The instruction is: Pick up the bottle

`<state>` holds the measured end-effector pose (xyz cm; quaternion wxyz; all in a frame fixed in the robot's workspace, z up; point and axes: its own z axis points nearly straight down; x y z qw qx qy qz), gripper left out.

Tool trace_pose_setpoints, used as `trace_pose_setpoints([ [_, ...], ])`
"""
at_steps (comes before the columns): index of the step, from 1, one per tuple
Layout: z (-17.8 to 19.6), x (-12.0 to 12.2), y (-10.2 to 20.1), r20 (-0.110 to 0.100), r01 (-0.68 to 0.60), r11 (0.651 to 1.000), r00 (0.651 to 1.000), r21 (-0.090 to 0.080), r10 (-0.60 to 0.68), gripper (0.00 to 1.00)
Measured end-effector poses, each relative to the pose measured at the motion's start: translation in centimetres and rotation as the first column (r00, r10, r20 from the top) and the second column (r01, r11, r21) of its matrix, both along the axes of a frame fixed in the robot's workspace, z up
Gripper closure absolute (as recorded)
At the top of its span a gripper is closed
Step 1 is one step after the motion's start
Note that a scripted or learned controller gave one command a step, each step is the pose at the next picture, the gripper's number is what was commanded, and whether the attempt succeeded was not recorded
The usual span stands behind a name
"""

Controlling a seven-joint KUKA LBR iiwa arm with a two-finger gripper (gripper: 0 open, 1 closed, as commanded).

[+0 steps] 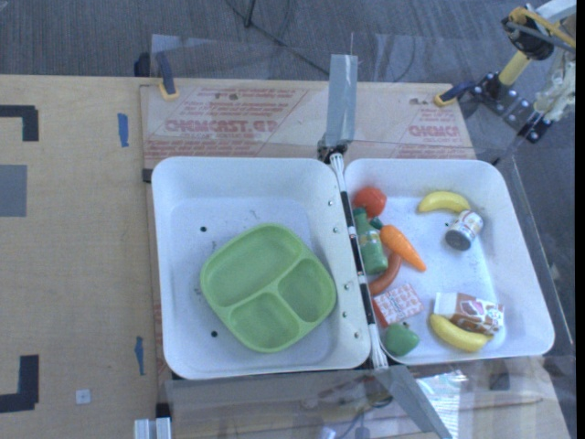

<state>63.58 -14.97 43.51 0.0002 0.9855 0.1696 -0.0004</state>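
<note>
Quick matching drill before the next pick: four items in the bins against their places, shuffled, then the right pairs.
Items:
1. plate
2. bottle
3. can
4. tomato

Places:
A. right bin, just below the top banana
B. left bin
C. by the divider, left of the carrot
D. top left of the right bin, above the bottle

Pairs: 1-B, 2-C, 3-A, 4-D

The green plastic bottle (370, 245) lies partly under the orange toy carrot (403, 248), its label too blurred to read, and the small white printed carton (470, 312) hides the middle of a yellow toy banana (454, 333).
</note>
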Motion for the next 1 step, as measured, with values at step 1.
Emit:
trace_pose_setpoints([
  [1,-0.01,0.26,-2.06,0.001,0.022,1.0,1.0,-0.001,-0.022,1.0],
])
